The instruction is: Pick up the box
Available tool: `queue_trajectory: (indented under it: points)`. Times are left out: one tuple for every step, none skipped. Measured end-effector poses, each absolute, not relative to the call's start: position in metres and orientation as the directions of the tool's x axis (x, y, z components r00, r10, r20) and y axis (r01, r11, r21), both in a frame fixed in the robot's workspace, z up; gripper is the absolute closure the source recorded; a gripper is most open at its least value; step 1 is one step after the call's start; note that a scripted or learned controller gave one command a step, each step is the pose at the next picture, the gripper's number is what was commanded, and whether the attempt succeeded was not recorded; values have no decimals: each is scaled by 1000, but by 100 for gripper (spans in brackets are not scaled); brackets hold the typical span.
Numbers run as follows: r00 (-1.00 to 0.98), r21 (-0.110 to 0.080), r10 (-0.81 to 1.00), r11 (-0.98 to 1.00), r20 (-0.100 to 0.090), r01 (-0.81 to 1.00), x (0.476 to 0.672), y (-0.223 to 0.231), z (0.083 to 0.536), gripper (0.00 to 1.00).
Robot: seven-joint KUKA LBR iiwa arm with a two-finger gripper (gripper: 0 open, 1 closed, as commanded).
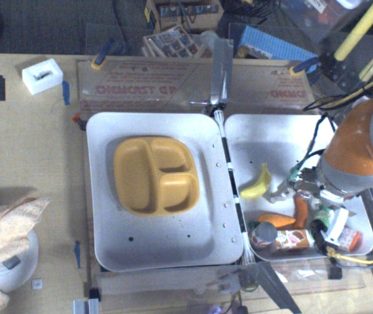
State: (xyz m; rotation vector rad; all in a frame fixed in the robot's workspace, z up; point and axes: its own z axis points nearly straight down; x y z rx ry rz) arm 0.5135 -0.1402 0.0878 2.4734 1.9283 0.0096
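Camera view is showing the box (290, 240) lying flat against the near wall of the right bin (265, 142), with a carrot (279, 220) just behind it and a banana (257, 183) beyond. The claw (292, 188) is hovering over this clutter, probably lining up a grasp. Whether it is apart or together, I cannot tell. The arm (355, 148) is hiding the bin's right side.

Two shallow white bins are sitting side by side: a left bin (101, 241) and a right bin (252, 136). One yellow divided plate (155, 175) is lying in the left bin. The right bin is holding one banana (257, 183), one orange carrot (281, 220), a second orange piece (300, 209), one box (291, 240) and one round grey can (262, 231).
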Motion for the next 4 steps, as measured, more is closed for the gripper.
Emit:
queue_trajectory:
  points:
    - [144,2,990,-144,-1,990,579,-151,120,0]
    - [23,7,1000,-23,-2,1000,626,-102,87,0]
    - [13,5,1000,-13,-1,1000,523,-125,88,0]
    - [41,8,999,-41,-1,999,603,-106,88,0]
